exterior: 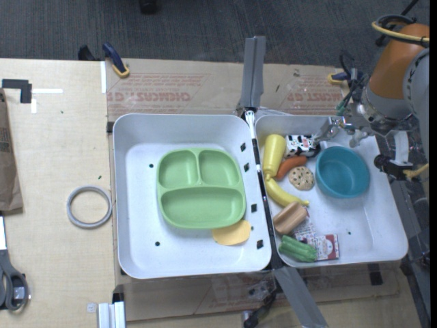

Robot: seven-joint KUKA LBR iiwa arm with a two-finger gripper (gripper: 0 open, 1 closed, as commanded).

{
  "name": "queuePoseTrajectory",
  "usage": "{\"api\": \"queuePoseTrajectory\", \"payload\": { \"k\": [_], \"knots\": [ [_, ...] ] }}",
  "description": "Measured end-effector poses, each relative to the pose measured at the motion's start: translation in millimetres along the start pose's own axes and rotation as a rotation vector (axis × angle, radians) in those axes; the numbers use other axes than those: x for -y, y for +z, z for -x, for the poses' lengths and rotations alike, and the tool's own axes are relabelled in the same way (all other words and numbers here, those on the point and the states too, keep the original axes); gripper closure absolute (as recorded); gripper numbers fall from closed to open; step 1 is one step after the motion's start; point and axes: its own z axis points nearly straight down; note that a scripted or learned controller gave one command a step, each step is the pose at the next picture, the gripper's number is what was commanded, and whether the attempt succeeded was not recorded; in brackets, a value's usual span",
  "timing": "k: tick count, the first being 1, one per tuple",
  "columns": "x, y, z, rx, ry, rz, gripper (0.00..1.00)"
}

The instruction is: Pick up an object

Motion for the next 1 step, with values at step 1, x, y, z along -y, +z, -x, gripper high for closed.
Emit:
{"api": "queuePoseTrajectory", "payload": {
  "k": [1],
  "knots": [
    [13.0, 4.2, -3.2, 0.002, -0.002, 0.017, 0.00]
  ]
}}
